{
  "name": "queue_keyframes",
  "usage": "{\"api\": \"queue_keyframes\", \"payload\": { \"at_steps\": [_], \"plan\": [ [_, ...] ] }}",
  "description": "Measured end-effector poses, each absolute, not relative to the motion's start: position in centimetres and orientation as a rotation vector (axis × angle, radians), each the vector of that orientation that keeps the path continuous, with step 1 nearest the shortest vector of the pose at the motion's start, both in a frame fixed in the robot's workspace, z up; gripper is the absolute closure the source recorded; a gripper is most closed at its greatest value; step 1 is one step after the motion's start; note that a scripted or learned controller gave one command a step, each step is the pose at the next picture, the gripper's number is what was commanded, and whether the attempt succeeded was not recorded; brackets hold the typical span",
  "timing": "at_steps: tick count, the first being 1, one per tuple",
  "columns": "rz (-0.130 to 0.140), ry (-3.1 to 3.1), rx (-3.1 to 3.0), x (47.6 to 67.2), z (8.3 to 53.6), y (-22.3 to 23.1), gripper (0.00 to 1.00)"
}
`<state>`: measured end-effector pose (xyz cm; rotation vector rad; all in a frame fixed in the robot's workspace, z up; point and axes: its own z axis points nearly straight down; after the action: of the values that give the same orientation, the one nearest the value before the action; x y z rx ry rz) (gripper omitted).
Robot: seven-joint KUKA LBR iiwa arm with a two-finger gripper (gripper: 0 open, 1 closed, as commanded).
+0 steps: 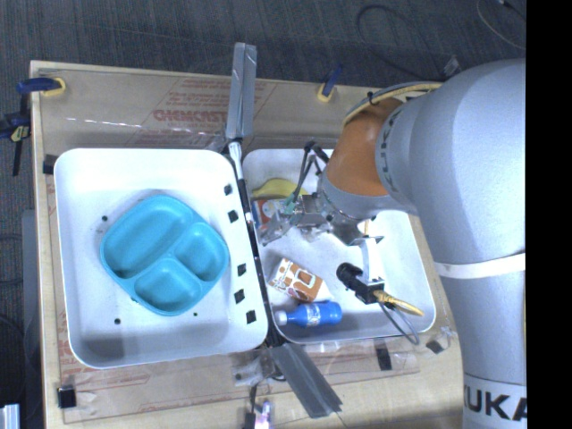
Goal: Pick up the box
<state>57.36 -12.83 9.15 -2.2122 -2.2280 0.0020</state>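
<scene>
Camera view: the grey arm [465,150] reaches in from 3 o'clock over the right bin [404,256]. Its gripper [288,214] hangs low near that bin's 10 o'clock corner; whether it is spread or closed cannot be told, and nothing shows clamped in it. The box [297,281], orange and white, lies flat on the bin floor at 6 o'clock from the gripper, apart from it. A blue bottle [310,314] lies just beside the box at its 6 o'clock. A yellow item [275,188] sits at the gripper's 11 o'clock. The left bin [73,239] holds a blue divided tray [165,253].
</scene>
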Motion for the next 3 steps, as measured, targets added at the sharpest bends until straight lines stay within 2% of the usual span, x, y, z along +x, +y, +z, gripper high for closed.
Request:
{"api": "queue_keyframes", "payload": {
  "at_steps": [1,2,3],
  "plan": [
    [0.004,-2.231,-2.207,57.4,10.1,-12.8,1.0],
    [0.002,-2.117,-2.319,59.2,9.1,-9.5,1.0],
    [0.003,-2.239,-2.199,53.6,9.1,-13.3,1.0]
  ]
}}
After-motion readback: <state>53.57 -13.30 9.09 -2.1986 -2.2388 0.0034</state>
